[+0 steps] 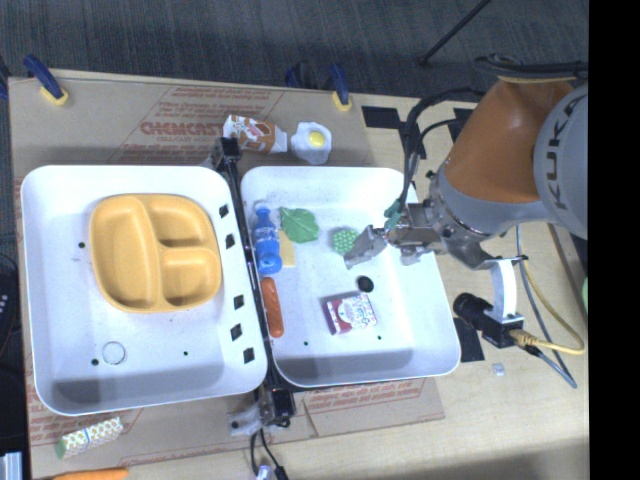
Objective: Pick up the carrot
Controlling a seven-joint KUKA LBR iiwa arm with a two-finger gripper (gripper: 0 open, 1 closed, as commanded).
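Fingers (pixel 362 250) of our arm hang low over the right bin (pixel 425 353), pointing left toward its middle; we cannot tell how far apart they stand, and we see nothing caught between them. Just beside their tip sits a small green textured piece (pixel 343 238), and a little black round thing (pixel 365 285) lies on the bin floor below them. Our carrot (pixel 271 308) lies lengthwise against the right bin's left wall, well apart from the fingers. Above it along the same wall rests a blue bottle (pixel 265 242) on a yellow patch, with a green leafy item (pixel 299 224) just beside it. A red-and-white packet (pixel 350 313) lies near the bin's centre. The left bin (pixel 60 368) holds a yellow divided tray (pixel 155 251). On the worktop (pixel 130 103) behind the bins stand a small carton (pixel 250 133) and a white-and-yellow object (pixel 312 142).
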